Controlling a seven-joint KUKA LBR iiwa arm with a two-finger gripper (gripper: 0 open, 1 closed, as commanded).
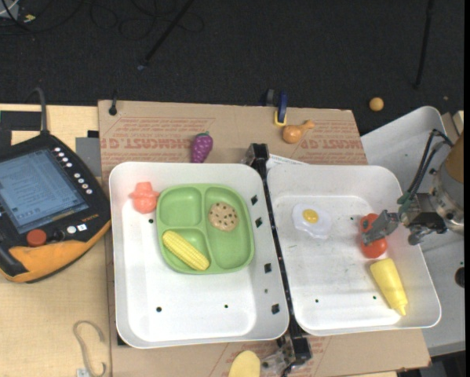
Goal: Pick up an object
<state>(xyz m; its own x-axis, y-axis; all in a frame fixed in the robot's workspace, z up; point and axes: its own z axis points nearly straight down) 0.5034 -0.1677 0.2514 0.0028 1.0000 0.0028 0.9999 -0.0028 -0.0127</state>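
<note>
A red tomato [373, 243] with a green stem lies at the right side of the right bin [337, 289]. My gripper [401, 228] reaches in over the bin's right rim and looks open. Its left finger [382, 224] sits just above and to the right of the tomato, close to touching it, while the other finger is further right; nothing is between them. A fried egg [311, 218] lies to the left of the tomato. A yellow bottle-shaped toy [389, 283] lies below the tomato.
The left bin [187, 312] holds a green divided plate [242, 250] with a cookie [223, 216] and corn [185, 250], plus a pink toy [143, 197]. Purple grapes [201, 146] and an orange gourd [296, 131] lie on cardboard behind. A teach pendant [38, 203] sits at left.
</note>
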